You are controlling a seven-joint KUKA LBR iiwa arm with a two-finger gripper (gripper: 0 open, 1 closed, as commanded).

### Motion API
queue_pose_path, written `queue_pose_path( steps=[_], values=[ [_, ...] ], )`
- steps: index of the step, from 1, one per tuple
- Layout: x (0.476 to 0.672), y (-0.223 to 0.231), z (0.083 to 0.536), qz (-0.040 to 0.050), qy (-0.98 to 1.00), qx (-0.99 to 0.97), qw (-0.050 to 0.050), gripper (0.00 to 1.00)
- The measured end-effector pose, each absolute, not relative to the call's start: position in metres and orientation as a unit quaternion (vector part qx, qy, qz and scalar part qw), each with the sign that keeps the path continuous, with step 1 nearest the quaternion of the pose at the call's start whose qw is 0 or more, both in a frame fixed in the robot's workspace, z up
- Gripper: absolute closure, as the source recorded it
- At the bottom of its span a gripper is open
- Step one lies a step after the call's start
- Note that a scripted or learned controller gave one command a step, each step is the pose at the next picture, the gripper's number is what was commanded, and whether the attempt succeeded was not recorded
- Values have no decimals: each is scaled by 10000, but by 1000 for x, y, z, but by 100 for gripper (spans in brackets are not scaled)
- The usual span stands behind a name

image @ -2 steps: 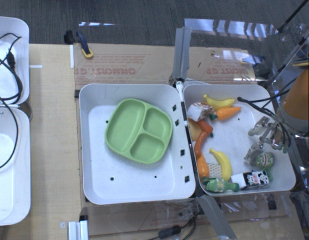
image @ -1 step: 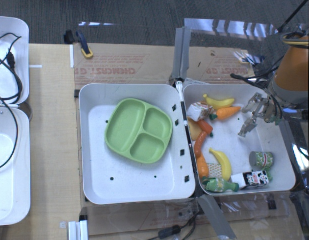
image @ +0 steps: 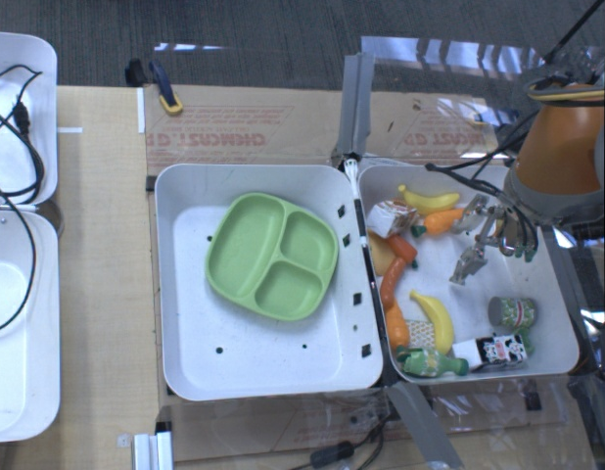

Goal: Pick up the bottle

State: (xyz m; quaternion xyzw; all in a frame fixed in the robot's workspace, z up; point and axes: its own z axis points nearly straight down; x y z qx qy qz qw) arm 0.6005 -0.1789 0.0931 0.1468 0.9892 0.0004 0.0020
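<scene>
— So, has the grey two-finger gripper [image: 476, 255] got anything yet?

— No. Its fingers hang spread and bare over the right-hand shallow white bin [image: 563, 292]. The small green plastic bottle [image: 432, 363] lies on its side at that bin's near edge, just beside a yellow toy banana [image: 435, 318].

— Then it's in the approach?

— I'd say so. Next it must swing toward the near-left corner, come down and straddle the bottle.
</scene>
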Motion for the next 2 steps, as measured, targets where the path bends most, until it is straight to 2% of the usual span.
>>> queue_pose_path(
  steps=[1,2],
  values=[
    [636,-223,92,-1,9875,1579,-1,0],
    [653,-217,157,-3,9961,882,42,0]
  ],
)
